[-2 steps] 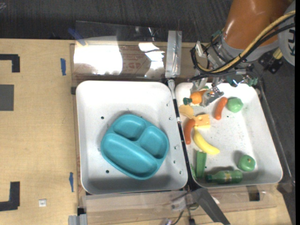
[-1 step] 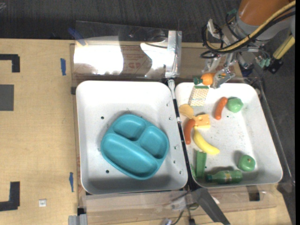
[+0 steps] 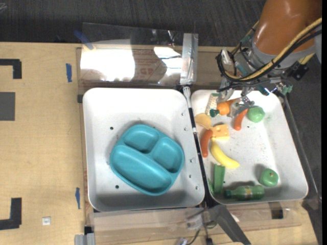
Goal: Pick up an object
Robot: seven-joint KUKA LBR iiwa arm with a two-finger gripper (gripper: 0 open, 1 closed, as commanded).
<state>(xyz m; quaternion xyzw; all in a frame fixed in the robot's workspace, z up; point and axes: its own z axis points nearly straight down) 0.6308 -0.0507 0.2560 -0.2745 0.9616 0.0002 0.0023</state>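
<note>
In the right shallow white plastic bin [image 3: 286,152], at its far end, the grey two-finger gripper [image 3: 240,100] hung low under the arm's orange band [image 3: 286,14], w/ cables bunched round the wrist; whether it was spread or pinched couldn't be told from this angle. Right by it sat a small orange toy piece [image 3: 223,108], a red-orange chilli-shaped toy [image 3: 239,120] and a round green plastic ball [image 3: 256,115], all close together; contact w/ any of them wasn't clear. Nearer the bin's left wall lay a long orange carrot toy [image 3: 205,143], a yellow plastic banana [image 3: 224,156] and a flat green strip [image 3: 218,177]. At the near end a dark green bottle [image 3: 244,192] lay on its side, a green apple toy [image 3: 269,177] just beyond it. The left white bin [image 3: 97,106] held a teal three-compartment plate [image 3: 147,158].
</note>
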